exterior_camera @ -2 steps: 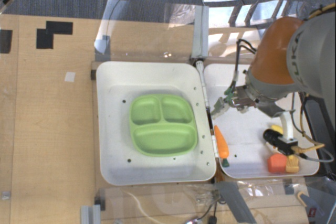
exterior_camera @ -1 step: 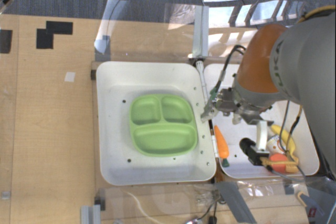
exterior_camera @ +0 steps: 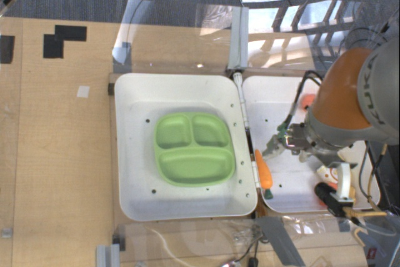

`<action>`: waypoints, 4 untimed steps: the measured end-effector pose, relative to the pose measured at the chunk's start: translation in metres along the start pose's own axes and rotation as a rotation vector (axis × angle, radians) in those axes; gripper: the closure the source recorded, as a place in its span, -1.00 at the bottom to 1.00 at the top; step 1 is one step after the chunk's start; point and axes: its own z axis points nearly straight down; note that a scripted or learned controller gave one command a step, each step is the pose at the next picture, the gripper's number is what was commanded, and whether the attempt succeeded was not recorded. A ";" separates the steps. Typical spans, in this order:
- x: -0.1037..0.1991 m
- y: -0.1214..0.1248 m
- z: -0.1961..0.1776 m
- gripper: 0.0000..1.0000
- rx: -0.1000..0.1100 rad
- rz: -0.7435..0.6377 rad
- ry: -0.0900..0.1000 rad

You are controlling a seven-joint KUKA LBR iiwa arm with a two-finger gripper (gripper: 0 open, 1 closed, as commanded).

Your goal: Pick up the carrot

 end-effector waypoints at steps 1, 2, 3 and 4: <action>-0.011 0.001 0.000 -1.00 0.000 -0.459 0.001; -0.022 0.003 -0.022 -1.00 -0.004 -0.485 -0.001; -0.063 0.004 0.086 -1.00 -0.002 -0.802 -0.003; -0.050 0.078 0.092 -1.00 -0.011 -1.039 -0.007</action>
